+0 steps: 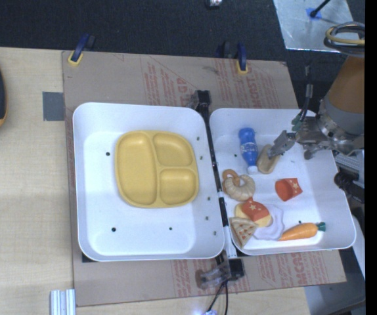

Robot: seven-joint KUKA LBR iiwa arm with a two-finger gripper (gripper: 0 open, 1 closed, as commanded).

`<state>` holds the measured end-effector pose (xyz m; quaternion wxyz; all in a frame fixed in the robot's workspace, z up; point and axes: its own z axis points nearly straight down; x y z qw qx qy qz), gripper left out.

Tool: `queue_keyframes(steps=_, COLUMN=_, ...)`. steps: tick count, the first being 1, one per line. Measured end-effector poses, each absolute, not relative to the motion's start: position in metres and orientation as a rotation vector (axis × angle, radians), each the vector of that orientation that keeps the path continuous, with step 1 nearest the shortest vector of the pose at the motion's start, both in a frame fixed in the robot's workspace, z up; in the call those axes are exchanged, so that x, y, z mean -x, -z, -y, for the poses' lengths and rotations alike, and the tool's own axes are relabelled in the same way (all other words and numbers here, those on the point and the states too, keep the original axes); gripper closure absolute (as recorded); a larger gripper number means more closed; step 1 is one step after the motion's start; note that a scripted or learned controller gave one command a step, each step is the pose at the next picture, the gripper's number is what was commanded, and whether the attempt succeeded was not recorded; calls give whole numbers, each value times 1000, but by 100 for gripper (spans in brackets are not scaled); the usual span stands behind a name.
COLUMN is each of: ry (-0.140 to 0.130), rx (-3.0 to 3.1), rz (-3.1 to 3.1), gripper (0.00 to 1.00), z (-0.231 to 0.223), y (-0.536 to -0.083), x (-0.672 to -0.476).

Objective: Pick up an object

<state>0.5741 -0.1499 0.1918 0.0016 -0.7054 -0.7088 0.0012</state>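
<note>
The tool sits low in the right bin, right at a tan oblong piece, blue bottle just beyond it. Can't tell if it's gripping or open. My worry: things are crowded here, so it could nudge the bottle or pretzel and come up with nothing.

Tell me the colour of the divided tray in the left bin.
Pale yellow; the divided tray shows plainly in the camera view.
</note>
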Motion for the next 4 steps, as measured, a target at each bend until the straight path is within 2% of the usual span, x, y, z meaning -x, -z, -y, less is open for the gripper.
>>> queue_keyframes(steps=1, ry=-11, rx=2205, rz=2223, gripper=0, z=128, y=-85, x=-605)
queue_keyframes(steps=2, ry=-12, rx=2210, rz=2221, gripper=100, z=131, y=-101, x=-605)
queue_keyframes(steps=3, ry=10, rx=2212, rz=2236, gripper=100, z=60, y=-198, x=-611)
queue_keyframes(steps=4, ry=-6, rx=2204, rz=2229, gripper=100, z=-7, y=-191, x=-580)
